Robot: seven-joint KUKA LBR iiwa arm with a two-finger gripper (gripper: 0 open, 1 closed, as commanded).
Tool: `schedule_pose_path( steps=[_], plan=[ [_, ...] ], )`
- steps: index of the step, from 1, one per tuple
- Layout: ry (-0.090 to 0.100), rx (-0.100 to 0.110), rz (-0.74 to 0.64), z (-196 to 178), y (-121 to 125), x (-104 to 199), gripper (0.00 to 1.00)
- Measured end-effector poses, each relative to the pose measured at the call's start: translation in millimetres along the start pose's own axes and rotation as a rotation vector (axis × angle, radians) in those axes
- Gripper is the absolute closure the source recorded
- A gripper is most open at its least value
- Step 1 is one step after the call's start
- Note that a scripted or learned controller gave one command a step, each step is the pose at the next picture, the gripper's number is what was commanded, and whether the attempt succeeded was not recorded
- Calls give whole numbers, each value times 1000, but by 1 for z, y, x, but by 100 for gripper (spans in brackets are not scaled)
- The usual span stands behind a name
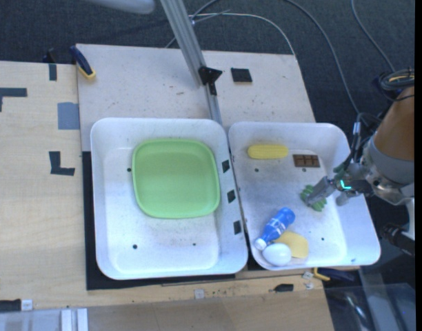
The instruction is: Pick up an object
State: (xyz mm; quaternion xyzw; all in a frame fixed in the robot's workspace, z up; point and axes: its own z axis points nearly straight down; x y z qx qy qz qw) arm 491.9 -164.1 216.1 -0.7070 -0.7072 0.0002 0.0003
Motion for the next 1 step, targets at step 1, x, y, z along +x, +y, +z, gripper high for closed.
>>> schedule_pose_path(
  steps=[1],
  plan=[
    [0,0,0,0,0,0,0]
  ],
)
